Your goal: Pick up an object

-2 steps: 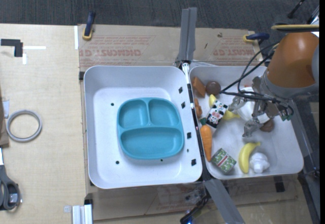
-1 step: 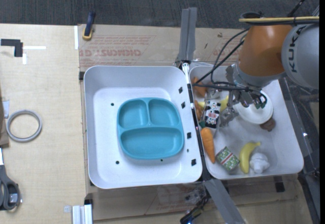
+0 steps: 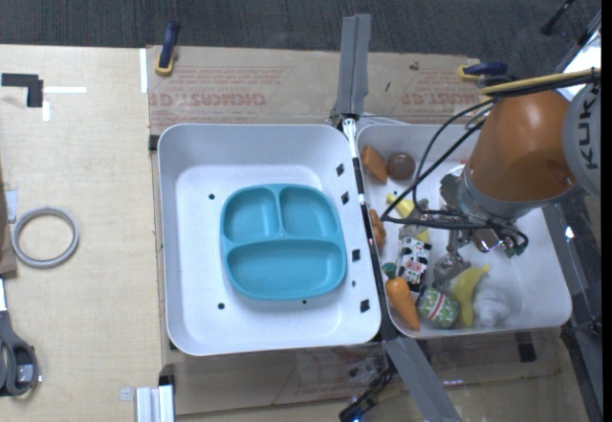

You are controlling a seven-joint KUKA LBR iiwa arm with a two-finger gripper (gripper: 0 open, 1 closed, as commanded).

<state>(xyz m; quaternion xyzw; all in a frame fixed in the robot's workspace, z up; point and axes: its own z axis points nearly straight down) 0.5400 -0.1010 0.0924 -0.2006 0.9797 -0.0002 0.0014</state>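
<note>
My gripper (image 3: 457,255) hangs over the banana (image 3: 469,282), at five o'clock in the right bin (image 3: 550,310); unsure how it's set, I'd descend straight, slowly.

Right bin (image 3: 555,300) crowded; banana (image 3: 469,283) beside claw (image 3: 451,262)

The arm (image 3: 585,138) reads "KU" (the remainder cut off).

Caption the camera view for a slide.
KUKA arm's gripper hovers over toys in the right bin; teal divided plate in left bin.
</note>
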